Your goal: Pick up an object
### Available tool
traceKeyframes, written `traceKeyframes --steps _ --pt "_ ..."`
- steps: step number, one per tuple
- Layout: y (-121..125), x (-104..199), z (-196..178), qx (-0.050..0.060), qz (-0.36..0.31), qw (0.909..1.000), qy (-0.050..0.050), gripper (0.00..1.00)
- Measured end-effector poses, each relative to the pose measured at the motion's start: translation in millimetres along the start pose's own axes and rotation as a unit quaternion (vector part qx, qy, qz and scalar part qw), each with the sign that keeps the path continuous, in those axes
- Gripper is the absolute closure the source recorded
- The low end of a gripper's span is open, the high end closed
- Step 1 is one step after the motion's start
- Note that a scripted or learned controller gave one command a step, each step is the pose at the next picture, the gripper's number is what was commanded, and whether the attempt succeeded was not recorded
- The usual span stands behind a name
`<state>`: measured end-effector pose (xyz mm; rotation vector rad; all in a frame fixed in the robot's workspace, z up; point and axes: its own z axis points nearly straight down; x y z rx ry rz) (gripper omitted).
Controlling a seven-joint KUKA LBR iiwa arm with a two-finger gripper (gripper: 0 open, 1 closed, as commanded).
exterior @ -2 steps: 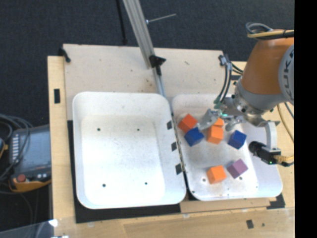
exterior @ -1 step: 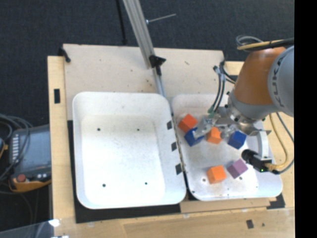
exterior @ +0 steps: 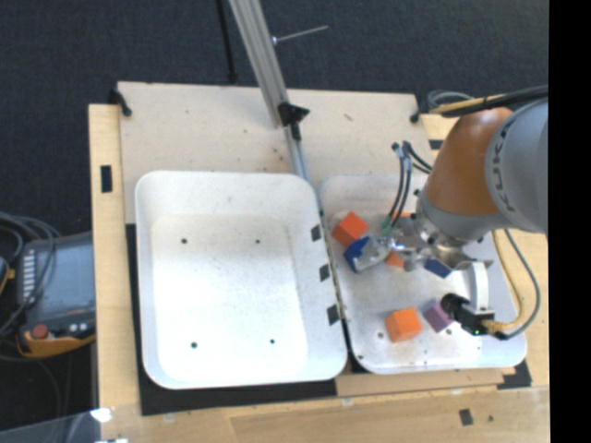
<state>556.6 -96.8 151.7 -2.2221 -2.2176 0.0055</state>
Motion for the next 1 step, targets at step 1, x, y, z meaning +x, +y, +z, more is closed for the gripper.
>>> traceKeyframes --steps 1 --pt "-0.8 -1.2 52.9 0.0 0.0 1.0 0.0 0.0"
